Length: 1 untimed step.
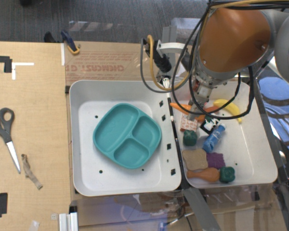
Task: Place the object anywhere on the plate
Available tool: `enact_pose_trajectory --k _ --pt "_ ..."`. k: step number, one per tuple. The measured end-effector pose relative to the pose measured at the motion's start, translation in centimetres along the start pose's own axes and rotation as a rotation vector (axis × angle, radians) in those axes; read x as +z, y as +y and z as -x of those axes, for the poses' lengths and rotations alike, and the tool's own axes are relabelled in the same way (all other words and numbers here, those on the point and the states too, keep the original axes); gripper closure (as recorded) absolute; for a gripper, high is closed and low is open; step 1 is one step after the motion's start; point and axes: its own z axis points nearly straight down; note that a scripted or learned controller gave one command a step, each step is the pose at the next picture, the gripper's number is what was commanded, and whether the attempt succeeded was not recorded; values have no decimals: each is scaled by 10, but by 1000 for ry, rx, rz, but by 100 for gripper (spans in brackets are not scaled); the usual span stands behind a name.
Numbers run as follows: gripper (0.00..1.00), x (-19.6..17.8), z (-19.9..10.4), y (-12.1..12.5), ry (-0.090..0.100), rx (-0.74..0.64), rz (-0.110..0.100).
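Tool (198, 113) over right bin (260, 172)
Tool opening: cannot tell. Teal plate (127, 136) at 9 o'clock, in left bin (82, 177); toys heaped below tool.

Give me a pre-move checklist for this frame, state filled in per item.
1. Plate sits flat in the left bin, all three compartments bare: ok.
2. Gripper is over the right bin, above the toy pile: ok.
3. Object held between the fingers: cannot tell, the wrist hides them.
4. Pick target isolated: not ok, the green toy, blue toy and purple block lie crowded together.
5. Path over the divider between the bins free: cannot tell, black clips line it.
6. Cables clear of the bins: ok, they hang behind the back rim.
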Motion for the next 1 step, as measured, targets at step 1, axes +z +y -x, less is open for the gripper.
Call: enact_pose_trajectory --k 1 --pt "100 -142 12 33 2 -97 -1"
